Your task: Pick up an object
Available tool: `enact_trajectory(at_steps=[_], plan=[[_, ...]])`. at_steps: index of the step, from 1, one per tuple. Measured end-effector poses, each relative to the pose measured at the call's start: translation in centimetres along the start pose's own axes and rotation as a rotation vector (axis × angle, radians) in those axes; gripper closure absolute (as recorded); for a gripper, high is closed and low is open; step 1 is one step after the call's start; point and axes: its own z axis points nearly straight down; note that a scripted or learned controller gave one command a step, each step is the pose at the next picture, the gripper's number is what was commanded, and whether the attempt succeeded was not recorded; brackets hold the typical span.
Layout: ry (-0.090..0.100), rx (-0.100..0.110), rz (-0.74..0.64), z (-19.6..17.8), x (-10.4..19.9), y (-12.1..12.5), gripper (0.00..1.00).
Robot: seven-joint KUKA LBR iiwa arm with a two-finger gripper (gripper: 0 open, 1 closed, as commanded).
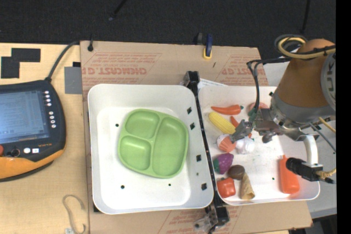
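The right bin (269, 190) holds several toy foods. A red chili (226, 109) and a yellow corn piece (220, 122) lie at its far left. An orange-pink piece (225, 144) and a small white object (246, 146) sit mid-left. Nearer the front are a purple piece (223, 161), a brown ball (236, 171), a red piece (226, 188) and a tan cone (247, 188). An orange carrot (289, 178) lies at the front right. My gripper (242, 131) is low in the bin, right above the white object and beside the orange-pink piece.
The left bin (104, 172) carries a green divided plate (153, 142). A black clamp bar (202, 145) runs between the bins. A teach pendant (27, 123) lies at the far left of the bench. The arm's bulk (304, 90) covers the right bin's far right corner.
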Motion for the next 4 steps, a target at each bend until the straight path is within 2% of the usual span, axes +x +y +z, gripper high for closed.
enact_trajectory(at_steps=[1,2,3,4], plan=[[-0.002,-0.013,-0.002,-0.7,0.0,0.3,0.00],[-0.001,-0.007,-0.003,5.6,0.6,0.7,0.00],[-0.002,-0.012,-0.001,10.2,0.7,0.8,0.00],[-0.001,-0.011,0.008,9.1,0.5,0.7,1.00]])
